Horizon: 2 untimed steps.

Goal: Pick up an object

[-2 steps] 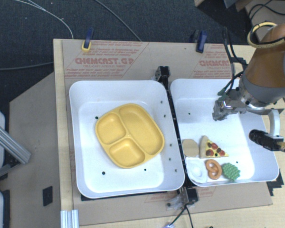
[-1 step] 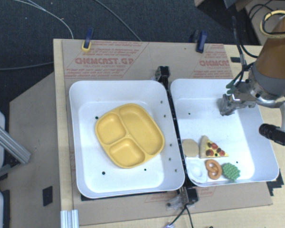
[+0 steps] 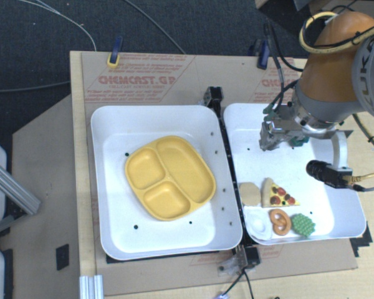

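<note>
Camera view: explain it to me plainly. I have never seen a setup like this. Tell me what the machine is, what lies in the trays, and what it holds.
This is one picture from a fixed camera above a bench, looking down at a slant. The grey and orange machine at right is a robot arm; its pincer hangs over the right bin. I see nothing between its fingers. The left bin holds a yellow divided plate. At the near end of the right bin lie small toy foods: a pizza slice, a pretzel, a green piece and a pale piece.
</note>
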### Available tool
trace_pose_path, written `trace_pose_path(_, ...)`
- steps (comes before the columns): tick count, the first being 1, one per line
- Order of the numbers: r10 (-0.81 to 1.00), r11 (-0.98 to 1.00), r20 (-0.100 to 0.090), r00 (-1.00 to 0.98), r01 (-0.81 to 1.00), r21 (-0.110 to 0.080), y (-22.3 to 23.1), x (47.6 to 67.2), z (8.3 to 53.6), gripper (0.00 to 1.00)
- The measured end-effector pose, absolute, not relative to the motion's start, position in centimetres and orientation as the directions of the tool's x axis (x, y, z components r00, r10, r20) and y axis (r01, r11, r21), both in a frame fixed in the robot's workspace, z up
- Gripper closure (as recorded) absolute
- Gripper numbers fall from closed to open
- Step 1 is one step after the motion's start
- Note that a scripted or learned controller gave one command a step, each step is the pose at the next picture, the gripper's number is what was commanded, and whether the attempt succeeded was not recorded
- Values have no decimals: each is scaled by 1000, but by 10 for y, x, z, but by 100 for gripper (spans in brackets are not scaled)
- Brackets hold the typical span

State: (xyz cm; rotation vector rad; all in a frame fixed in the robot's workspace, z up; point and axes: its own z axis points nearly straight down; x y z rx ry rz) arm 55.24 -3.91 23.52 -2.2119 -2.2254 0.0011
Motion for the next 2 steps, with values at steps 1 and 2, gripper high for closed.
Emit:
trace_pose_path(1, 1000, 6, 2, -6, 1000, -7, 17, 550, 222, 100)
trace_pose_path(2, 1000, 6, 1, -6, 1000, -2, 70, 551, 230, 100)
